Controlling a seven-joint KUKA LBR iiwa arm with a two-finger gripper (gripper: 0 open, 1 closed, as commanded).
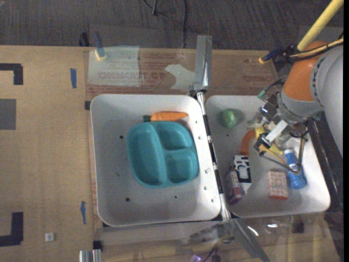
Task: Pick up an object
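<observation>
Camera view: left bin (109, 201) holds one teal divided tray (162, 153) and one orange carrot (169, 115) touching its far edge. Right bin (311, 198) holds one green ball (229, 118), one orange item (248, 141), one black-and-white box (242, 168), one red-white box (277, 184), one blue bottle (294, 171). Gripper (267, 143) low over the right bin, beside the orange item; grip state cannot be told.

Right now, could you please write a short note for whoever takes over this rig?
Pincer: low over the right bin, above an orange object; grip state unclear.
Right bin: green ball, blue bottle, small red-and-white box, black-and-white box.
Left bin: teal divided tray, carrot beside it.
Done: nothing visibly lifted.
Left: grasp and lift one object.
</observation>
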